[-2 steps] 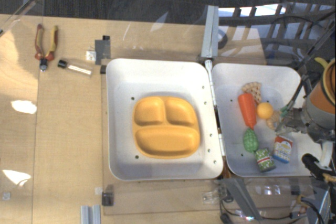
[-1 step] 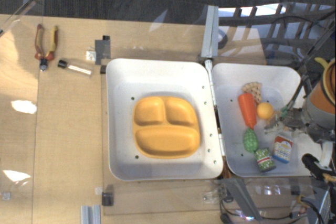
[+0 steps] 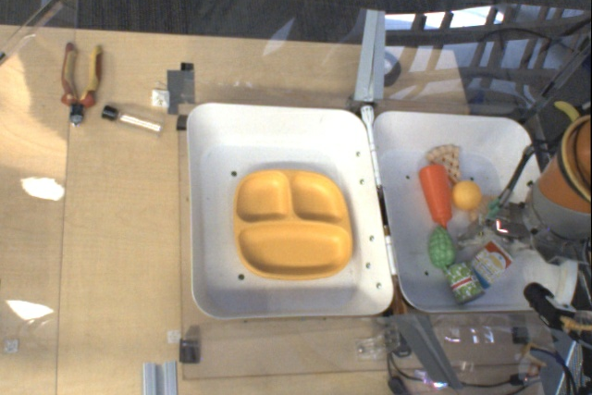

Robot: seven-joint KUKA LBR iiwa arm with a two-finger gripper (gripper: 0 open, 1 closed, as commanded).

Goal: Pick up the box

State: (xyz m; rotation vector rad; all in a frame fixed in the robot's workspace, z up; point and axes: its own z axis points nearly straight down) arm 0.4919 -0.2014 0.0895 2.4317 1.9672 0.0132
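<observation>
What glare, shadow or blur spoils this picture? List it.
Camera view: bright glare patches lie on the bench's left; pale streaks cross it along the top, like reflections; the gripper over the right bin looks soft and cluttered; the yellow tray is evenly lit.

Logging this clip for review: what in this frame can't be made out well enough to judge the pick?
- Gripper: small and dark against clutter in the camera view; open or shut can't be told.
- Box: print too small to read; contact with the gripper unclear.
- Arm: cut off by the right edge.
- Green item: too small to tell what it is.
- Item behind the carrot: partly hidden by it.
</observation>
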